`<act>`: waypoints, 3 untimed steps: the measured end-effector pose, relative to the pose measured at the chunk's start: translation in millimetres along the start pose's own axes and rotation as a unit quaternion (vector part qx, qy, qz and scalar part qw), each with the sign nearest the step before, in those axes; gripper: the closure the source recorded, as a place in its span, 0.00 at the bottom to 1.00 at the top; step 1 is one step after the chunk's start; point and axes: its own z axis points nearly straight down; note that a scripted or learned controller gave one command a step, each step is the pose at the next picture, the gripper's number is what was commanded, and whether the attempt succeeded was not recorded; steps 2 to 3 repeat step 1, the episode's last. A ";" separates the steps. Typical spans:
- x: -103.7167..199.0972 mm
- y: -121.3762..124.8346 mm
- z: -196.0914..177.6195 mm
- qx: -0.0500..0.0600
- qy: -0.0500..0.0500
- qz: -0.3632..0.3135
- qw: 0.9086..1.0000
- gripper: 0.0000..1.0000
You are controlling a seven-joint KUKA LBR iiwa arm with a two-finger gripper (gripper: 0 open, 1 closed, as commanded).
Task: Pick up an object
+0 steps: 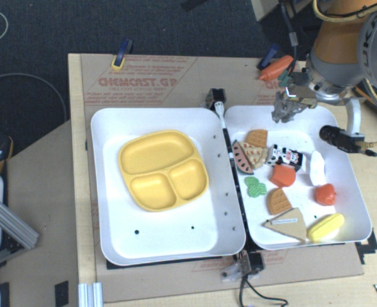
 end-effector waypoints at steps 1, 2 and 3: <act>7.8 12.2 13.2 -0.002 0.000 -0.001 1.000 1.00; 7.8 12.2 13.2 -0.002 0.000 -0.001 1.000 1.00; 7.8 12.2 13.2 -0.002 0.000 -0.001 1.000 1.00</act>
